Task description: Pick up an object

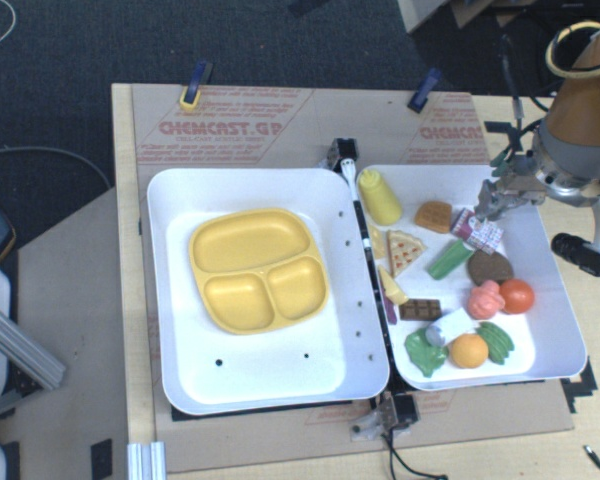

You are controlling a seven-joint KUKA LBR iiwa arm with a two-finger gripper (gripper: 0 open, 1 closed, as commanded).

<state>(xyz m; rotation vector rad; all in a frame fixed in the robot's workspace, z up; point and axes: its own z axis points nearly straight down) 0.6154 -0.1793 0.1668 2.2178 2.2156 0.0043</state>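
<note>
My gripper [492, 206] hangs over the back right part of the right bin [555, 313], at the end of the grey arm with its orange band. Right below and in front of it lies a pink and white packet [478, 232], touching or nearly touching the gripper's tip. Around the packet are a brown biscuit [434, 216], a green pickle [449, 259] and a dark brown patty [491, 266]. Further forward lie a pink piece [485, 299], a red tomato [519, 295], an orange [468, 350] and a green bean pod [498, 339].
A yellow bottle [380, 197], a pizza slice [404, 251], a chocolate bar [420, 310] and a leafy green [421, 352] fill the right bin's left side. The left bin [170, 218] holds a yellow divided plate [259, 268]. Clamps sit on the cardboard's back edge.
</note>
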